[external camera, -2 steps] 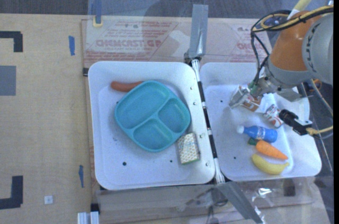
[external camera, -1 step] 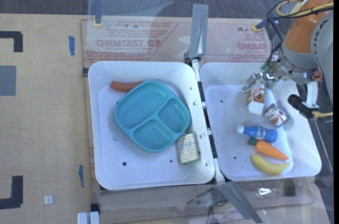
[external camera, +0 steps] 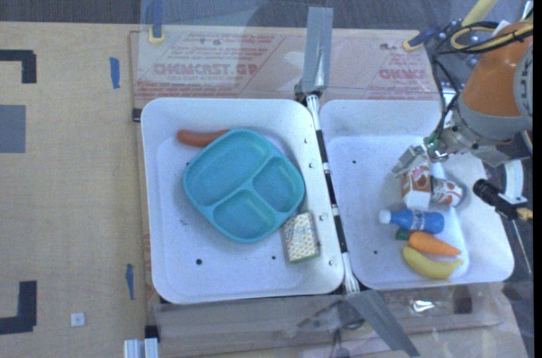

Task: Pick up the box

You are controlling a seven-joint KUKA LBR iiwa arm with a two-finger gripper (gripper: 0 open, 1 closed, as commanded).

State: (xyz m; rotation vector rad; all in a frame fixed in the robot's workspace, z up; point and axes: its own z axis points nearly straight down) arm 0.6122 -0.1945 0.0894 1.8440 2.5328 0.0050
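Faint, unreadable red print on cardboard (external camera: 254, 64)

The bench (external camera: 68, 204) has a light tan surface. Two shallow white bins sit side by side on it, touching along their inner edges: the left bin (external camera: 165, 263) and the right bin (external camera: 364, 128). Blue tape strips (external camera: 114, 73) and dark square markings (external camera: 21, 67) lie on the bench surface, left of the bins.
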